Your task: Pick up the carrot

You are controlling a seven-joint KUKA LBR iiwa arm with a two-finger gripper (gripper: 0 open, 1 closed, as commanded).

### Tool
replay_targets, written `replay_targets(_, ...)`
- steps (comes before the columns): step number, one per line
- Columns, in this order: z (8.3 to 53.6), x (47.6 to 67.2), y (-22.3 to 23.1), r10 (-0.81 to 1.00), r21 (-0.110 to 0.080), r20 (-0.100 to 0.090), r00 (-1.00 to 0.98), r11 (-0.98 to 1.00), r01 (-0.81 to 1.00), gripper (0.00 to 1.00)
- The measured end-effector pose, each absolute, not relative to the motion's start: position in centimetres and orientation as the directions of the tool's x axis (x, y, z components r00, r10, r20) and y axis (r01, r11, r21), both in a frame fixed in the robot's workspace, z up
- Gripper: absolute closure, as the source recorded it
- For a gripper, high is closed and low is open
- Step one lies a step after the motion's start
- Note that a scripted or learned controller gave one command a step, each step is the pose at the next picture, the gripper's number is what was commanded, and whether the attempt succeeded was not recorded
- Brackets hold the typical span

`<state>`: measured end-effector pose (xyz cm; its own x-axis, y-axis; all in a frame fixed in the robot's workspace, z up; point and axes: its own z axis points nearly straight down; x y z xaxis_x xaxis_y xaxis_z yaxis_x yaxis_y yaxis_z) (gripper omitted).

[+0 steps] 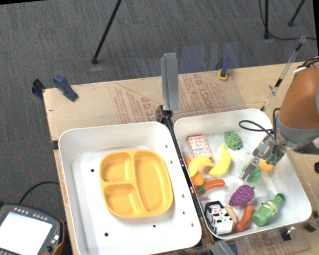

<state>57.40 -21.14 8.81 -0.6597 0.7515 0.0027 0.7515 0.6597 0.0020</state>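
Observation:
The carrot [213,185] is a small orange stick with a green end. It lies flat near the middle of the right bin [295,186], just below a yellow banana [221,162]. My gripper [255,168] is down low in the same bin, to the right of the carrot and about a hand's width from it. It sits right over a small green piece [252,174] with an orange piece [265,165] beside it. Nothing orange and long shows at the gripper's tip.
The right bin also holds a pink box [199,145], a green floret [233,140], purple grapes [241,195], a green bottle [267,210], a black-and-white cube [218,216] and another orange stick [245,218]. A yellow divided plate [136,183] lies in the left bin [77,162].

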Motion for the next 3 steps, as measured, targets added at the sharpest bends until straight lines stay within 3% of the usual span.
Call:
replay_targets(1, 8.7, 54.2, -18.9, 0.823, 0.000, 0.000, -0.569, 0.569, 0.823, 0.00)
replay_targets(2, 8.7, 49.5, -20.7, 0.813, -0.001, 0.001, -0.582, 0.582, 0.813, 0.00)
replay_targets(3, 9.6, 49.5, -20.6, 0.812, 0.000, 0.003, -0.583, 0.583, 0.812, 1.00)
